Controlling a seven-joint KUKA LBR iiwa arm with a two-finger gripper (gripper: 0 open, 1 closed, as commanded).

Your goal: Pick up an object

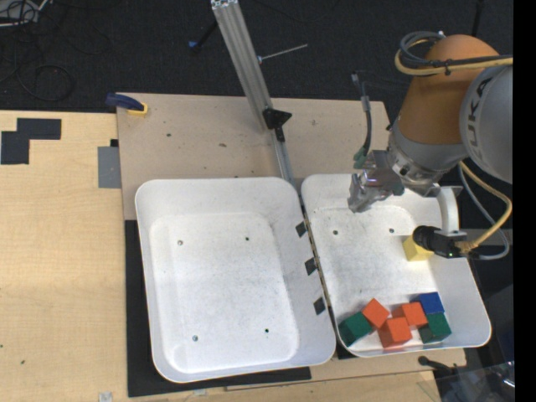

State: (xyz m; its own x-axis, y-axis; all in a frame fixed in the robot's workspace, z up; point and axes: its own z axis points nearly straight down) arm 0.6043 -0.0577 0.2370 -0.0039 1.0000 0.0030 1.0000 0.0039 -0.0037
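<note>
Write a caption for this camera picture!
Robot pincer hovers over the right bin, far from the colored blocks.

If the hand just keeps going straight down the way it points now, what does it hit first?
Most likely the bare floor of the right bin. The hand points down over the bin's upper left part, well apart from the yellow block and the cluster of blocks near the bottom edge. Its height is unclear from this view.

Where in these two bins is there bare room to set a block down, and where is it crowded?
The left bin is bare floor from wall to wall. In the right bin, the middle is free, between the end effector at its far end and the blocks. Its near right corner is crowded with blocks, and a yellow block sits by the right wall.
</note>
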